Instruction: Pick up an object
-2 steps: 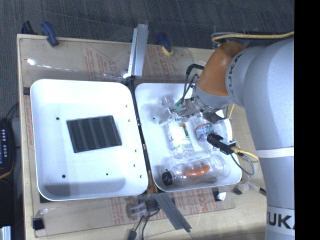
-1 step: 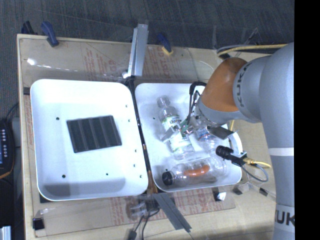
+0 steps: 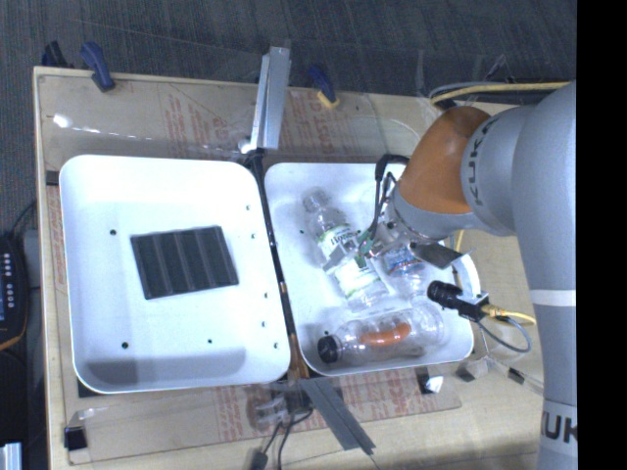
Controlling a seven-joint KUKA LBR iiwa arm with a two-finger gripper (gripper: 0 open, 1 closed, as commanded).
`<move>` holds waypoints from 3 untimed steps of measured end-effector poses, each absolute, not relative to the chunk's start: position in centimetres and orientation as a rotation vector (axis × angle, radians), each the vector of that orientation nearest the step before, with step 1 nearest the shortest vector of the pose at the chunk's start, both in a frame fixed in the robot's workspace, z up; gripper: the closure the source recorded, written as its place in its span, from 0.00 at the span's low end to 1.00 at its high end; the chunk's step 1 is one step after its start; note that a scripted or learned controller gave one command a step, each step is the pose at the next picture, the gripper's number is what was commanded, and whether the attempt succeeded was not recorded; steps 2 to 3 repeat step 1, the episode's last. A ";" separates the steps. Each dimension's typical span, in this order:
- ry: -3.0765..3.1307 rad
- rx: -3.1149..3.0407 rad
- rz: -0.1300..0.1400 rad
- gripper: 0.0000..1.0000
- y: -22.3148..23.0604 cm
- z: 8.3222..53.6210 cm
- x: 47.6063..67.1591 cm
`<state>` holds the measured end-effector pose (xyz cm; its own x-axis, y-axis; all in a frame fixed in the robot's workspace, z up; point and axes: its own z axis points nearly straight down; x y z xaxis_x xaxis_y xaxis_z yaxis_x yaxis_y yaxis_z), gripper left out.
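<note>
My arm (image 3: 534, 174) is grey, with an orange band (image 3: 438, 169) above the wrist and dark lettering on the grey. Both bins are white: the left bin (image 3: 88, 262) carries a black ribbed panel (image 3: 184, 261), striped in long grooves. In the right bin (image 3: 294, 189) lie clear bottles; one bottle (image 3: 336, 235) has a white label with green print, another bottle (image 3: 377, 336) has a black cap and something orange-red inside. The counter (image 3: 147, 106) is pale tan with faint red print. Blue clamps (image 3: 97, 65) sit at its far edge. The floor (image 3: 294, 8) is dark grey.
</note>
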<state>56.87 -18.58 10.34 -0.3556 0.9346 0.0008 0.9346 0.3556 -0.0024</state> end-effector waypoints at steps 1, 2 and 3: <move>-2.699 -1.604 0.001 1.00 -18.1 18.8 60.5; -2.699 -1.604 0.001 1.00 -18.1 18.8 60.5; -2.699 -1.604 0.001 1.00 -18.1 18.8 60.5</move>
